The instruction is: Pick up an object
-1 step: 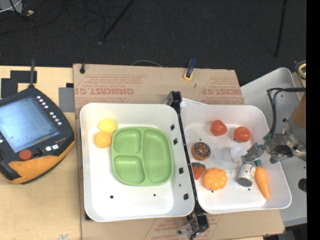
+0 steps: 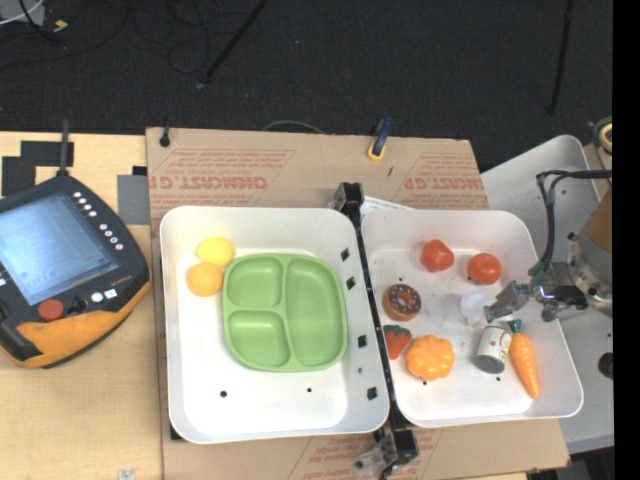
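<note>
Gripper (image 2: 512, 303) low over the right bin (image 2: 455, 413), near the small can (image 2: 491, 349).

From my station I read "CHEMCAST GP" printed upside down on the cardboard sheet (image 2: 300, 173) under both bins; the can's label is too small to read. I cannot tell how the gripper is set; it hangs just above the can, beside the carrot (image 2: 525, 363). Also in that bin: two tomatoes (image 2: 437, 256), a chocolate donut (image 2: 402, 301), a strawberry (image 2: 397, 341) and an orange pumpkin (image 2: 430, 357). The left bin (image 2: 190, 388) bears a green divided plate (image 2: 285, 311), a lemon (image 2: 214, 251) and an orange (image 2: 205, 279).
</note>
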Robot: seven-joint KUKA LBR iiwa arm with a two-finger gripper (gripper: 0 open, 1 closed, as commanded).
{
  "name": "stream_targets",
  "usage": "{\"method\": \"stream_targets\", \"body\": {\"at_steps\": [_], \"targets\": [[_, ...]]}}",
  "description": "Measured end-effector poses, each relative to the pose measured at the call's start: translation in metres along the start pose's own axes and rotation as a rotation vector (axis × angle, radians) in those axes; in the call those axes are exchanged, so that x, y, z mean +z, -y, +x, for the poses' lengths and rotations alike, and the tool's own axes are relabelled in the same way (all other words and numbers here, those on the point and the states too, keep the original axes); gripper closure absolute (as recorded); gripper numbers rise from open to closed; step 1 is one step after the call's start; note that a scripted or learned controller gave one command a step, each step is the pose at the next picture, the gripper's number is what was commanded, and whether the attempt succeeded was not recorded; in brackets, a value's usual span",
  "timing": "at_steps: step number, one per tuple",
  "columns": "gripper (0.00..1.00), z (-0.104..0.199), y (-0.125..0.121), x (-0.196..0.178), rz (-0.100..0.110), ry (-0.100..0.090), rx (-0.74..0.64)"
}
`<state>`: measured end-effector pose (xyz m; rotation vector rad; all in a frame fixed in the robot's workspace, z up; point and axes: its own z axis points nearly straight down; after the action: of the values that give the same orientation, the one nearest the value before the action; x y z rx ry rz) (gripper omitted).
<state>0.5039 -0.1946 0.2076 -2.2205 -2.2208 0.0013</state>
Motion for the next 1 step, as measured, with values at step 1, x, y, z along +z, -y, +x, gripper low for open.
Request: {"method": "stream_targets", "body": {"at_steps": [1], "targets": [[0.0, 0.0008, -0.0091, 0.0488, 0.005, -0.003, -0.002]]}}
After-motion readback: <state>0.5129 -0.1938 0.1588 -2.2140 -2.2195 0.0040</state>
